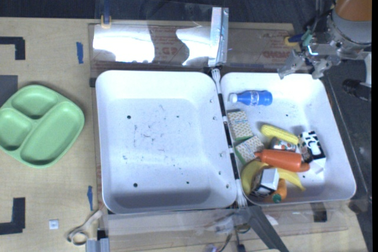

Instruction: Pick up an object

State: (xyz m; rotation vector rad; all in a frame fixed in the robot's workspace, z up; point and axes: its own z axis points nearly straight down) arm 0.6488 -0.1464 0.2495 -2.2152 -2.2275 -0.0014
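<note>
The right bin (331,127) holds a jumble of objects. A blue bottle (251,98) lies on its side near the far left corner. Further forward are a yellow banana (279,134), an orange carrot (283,158), a black-and-white toy (311,145), a second banana (253,173), a small white box (267,179) and two patterned packets (239,123). My gripper (305,70) hangs above the bin's far right rim, well behind the pile. Its fingers stand open with nothing between them.
The left bin (118,91) sits beside the right one, sharing a middle rim. A green divided plate (39,125) rests on the bench at far left. A clear plastic panel (159,38) stands behind the bins.
</note>
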